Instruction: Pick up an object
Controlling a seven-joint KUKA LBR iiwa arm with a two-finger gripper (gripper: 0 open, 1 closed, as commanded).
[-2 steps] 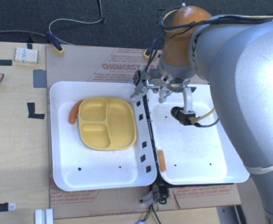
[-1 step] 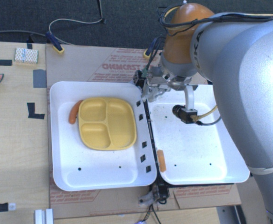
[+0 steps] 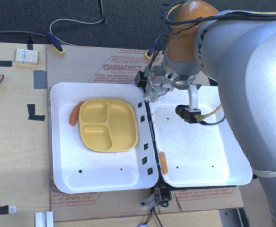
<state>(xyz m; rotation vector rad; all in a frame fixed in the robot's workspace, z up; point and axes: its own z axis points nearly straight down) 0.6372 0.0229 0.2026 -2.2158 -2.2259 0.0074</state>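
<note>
Dark carpet is lying behind the surface point(image 3: 15, 141), pale wood with cardboard under two white bins. Largest in view, the arm point(image 3: 242, 60) is reaching in from the right, its orange band sitting above the wrist, and it is covering the far right part of the right bin point(image 3: 199, 174). The left bin point(image 3: 64, 174) is carrying a yellow plate point(image 3: 108, 125) with three compartments, lying flat near the middle. An orange sausage point(image 3: 74, 114) is lying just beside the plate's left edge, seemingly touching it. A second, smaller orange piece point(image 3: 163, 162) is resting in the right bin against its left wall, near the front. The gripper point(image 3: 152, 86) is hanging over the far end of the divide between the bins; whether its fingers are apart or together I cannot tell, since the wrist hardware is hiding them, and nothing is visibly sitting between them.

Judging from this, the pick is not yet made. The orange piece in the right bin looks the nearer target, but it is hugging the wall, so the fingers would likely do best straddling it across its short width, one finger slipping between piece and wall. The sausage by the plate is posing the same crowding problem
</note>
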